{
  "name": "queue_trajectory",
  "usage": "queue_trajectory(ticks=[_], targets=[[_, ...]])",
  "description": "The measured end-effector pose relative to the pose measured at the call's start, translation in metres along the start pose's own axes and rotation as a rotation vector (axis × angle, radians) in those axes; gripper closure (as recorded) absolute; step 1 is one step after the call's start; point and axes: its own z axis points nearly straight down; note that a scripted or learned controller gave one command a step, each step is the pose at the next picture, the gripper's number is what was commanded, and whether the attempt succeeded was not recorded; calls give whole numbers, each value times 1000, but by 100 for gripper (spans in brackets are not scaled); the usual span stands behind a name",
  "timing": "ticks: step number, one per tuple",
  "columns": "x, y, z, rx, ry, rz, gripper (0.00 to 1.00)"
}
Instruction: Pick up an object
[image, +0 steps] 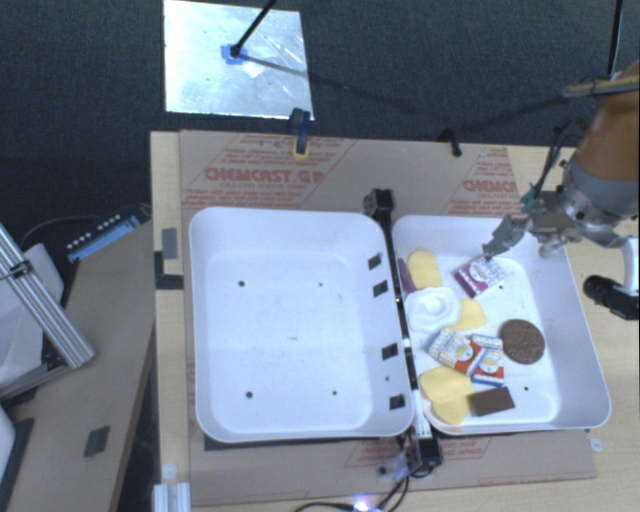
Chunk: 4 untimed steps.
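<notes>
Two white bins sit on a bench (120, 330). Right bin (575, 340) holds snacks; gripper (497, 243) at two o'clock, shut on a purple packet (478, 276).

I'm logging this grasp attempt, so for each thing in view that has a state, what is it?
gripper: low over the right bin, tip at the purple-and-white packet, grasp unclear
purple-and-white packet: lying flat, far part of the right bin
right bin: holds a cluster of items
left bin: sits beside the right bin
round brown cookie: lying flat, apart from the gripper
brown rectangular block: lying flat near the front rim
</notes>
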Motion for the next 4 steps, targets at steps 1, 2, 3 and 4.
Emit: queue_trajectory(ticks=[1, 2, 3, 4], targets=[[25, -56, 153, 9, 5, 2, 0], [56, 17, 145, -6, -2, -6, 0], [54, 15, 136, -3, 0, -2, 100], [64, -18, 148, 4, 1, 2, 100]])
